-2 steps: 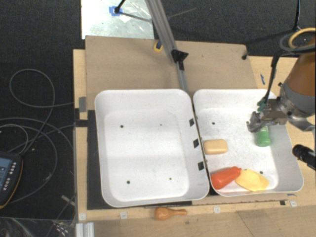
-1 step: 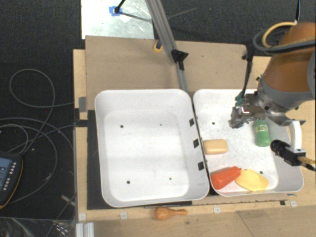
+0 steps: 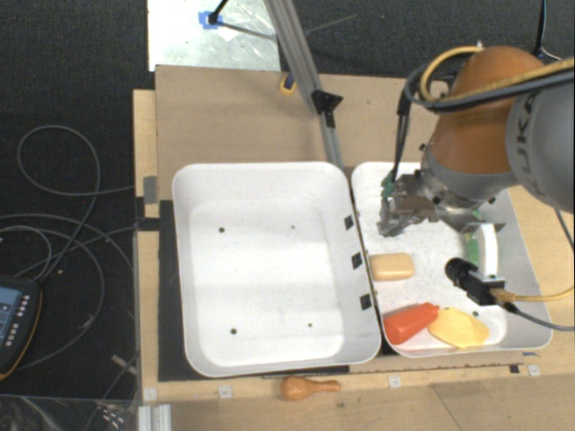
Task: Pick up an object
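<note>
Jaws of mine hang over the right bin (image 3: 429, 251), and I cannot tell if they are spread or pressed together. A tan block (image 3: 393, 267) lies close by, nearer the front edge. A red thing (image 3: 411, 321) and a yellow thing (image 3: 458, 329) lie at the front, touching.

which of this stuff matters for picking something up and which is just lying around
For the job:
- hand, low over the right bin
- beige block
- red piece
- yellow piece

Just lying about:
- left bin
- wooden piece on the bench in front of the bins
- handheld pendant on the floor
- grey pole slanting over the bench
</note>
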`<state>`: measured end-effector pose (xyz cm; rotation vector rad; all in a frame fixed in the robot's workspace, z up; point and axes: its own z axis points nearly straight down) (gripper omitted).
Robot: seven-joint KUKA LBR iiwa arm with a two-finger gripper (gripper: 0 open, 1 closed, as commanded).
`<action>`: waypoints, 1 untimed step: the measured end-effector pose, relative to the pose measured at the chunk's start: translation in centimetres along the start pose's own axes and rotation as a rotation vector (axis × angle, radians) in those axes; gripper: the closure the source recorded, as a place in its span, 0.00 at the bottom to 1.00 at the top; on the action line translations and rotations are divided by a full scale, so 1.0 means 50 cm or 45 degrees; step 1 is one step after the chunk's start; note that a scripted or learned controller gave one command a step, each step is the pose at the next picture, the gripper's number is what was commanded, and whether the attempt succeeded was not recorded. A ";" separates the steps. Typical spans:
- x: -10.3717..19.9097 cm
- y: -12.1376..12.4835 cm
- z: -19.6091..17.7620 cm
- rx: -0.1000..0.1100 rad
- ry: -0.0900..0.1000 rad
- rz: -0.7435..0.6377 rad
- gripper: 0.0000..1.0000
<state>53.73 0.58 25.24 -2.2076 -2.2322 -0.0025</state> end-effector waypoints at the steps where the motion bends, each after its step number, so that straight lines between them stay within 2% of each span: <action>1: 0.109 0.005 -0.009 -0.003 0.000 -0.001 1.00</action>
